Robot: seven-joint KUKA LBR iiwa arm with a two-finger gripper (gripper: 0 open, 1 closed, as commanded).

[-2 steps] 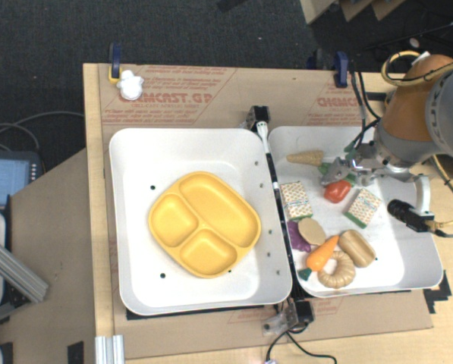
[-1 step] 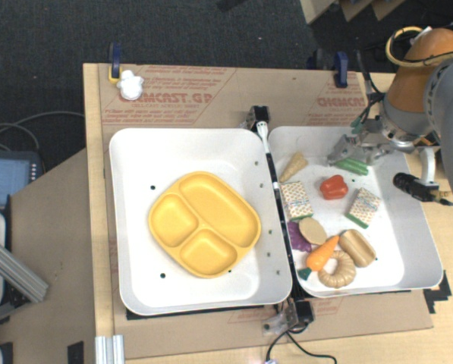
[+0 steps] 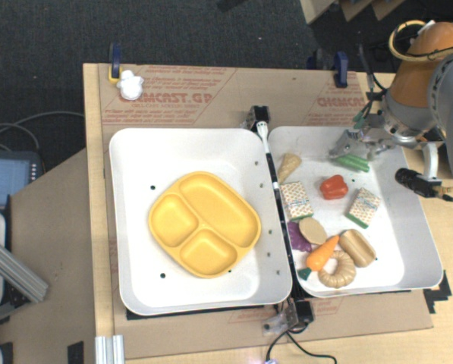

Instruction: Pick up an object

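Two white bins sit side by side; the left bin (image 3: 127, 203) bears one yellow three-compartment plate (image 3: 203, 223). Right of the plate, the right bin (image 3: 416, 241) holds two patterned packets (image 3: 295, 199), one purple piece (image 3: 296, 237), one carrot (image 3: 322, 253), one pretzel (image 3: 337, 270), one red pepper (image 3: 333, 187), one bread roll (image 3: 357, 247) and one green bean (image 3: 352, 161). Farthest from the plate, the gripper (image 3: 360, 147) sits over the bean; whether it is parted or grasping cannot be told.
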